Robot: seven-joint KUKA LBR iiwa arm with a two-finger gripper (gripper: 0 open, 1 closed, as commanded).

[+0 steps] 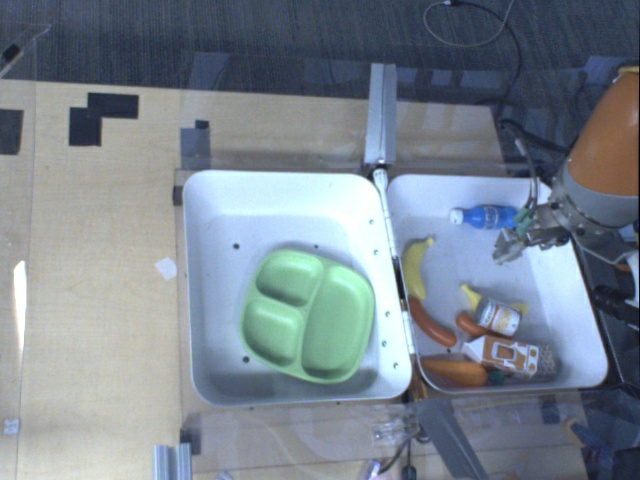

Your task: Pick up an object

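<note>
a: how many bins are there, and what's in each?

b: two white bins side by side on the wooden bench. the left bin (200,268) has one thing in it, a green plate (308,315) with three compartments, lying toward the near side. the right bin (590,348) has the rest.

a: count the rest for me.

b: one blue water bottle (484,216) lying on its side near the far wall. one yellow banana (415,267) along the left wall. one reddish sausage (431,324) just below the banana, near the same wall. one orange carrot-like piece (455,371) at the near left corner. one small bottle (490,315) with a yellow top and white label in the middle. one flat printed packet (508,355) just beside the orange piece, toward the near wall. i can't tell if there's another small red piece tucked by the small bottle.

a: and the arm?

b: one arm, reaching in from the right. its gripper (508,248) hangs over the right bin's far right part, just beside the water bottle and near its right end. the fingers look slightly apart, with nothing between them.

a: touching the bottle?

b: can't tell from this angle. it is close.
</note>
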